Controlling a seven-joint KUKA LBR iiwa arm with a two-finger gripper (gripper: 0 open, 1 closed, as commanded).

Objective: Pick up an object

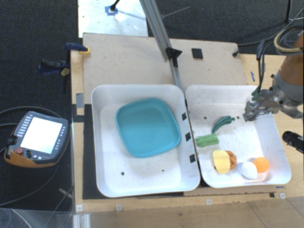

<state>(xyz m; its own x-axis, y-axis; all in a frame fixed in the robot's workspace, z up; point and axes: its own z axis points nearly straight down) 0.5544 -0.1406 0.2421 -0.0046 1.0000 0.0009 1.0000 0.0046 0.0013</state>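
Green and curved, one slim bean-like piece (222, 123) is lying in the right bin (273, 127) just left of the gripper (250, 114), sharing it with one green block (207, 140), one yellow piece (221, 161), one white egg (249, 170) and one orange ball (261, 165).

Two shallow bins of smooth white plastic, left bin (107, 141) and right bin (266, 141), on a bench (123, 56) of matt, pale fibreboard-like wood. A turquoise plate (147, 126) of smooth plastic with a soft sheen, and small toy foods of plastic look: yellow piece (220, 161), white egg (249, 170), orange ball (261, 164), green pieces (207, 139). Dull grey metal on the gripper (251, 111), brushed metal on the slanted pole (156, 23), dark rough carpet (38, 23) around.
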